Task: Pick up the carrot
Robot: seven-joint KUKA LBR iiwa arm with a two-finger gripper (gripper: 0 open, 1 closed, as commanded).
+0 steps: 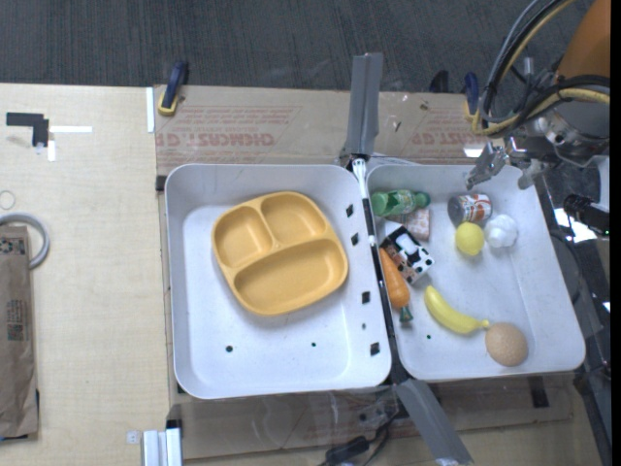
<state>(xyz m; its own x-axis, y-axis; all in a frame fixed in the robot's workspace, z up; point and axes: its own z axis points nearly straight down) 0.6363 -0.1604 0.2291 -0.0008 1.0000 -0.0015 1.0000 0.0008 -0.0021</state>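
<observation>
**Carrot against the divider, arm at upper right**

2 white bins (194, 357) fill the centre. The gripper (482, 173) hangs at upper right, open, gripping nothing. The carrot (394, 282) lies along the right bin's left wall.

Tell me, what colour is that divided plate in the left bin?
The divided plate is yellow-orange, a plain single colour, seen clearly in the camera view.

Carrot (394, 282) against right bin (543, 289) left wall; yellow tray (279, 252) in left bin (194, 289).
</observation>
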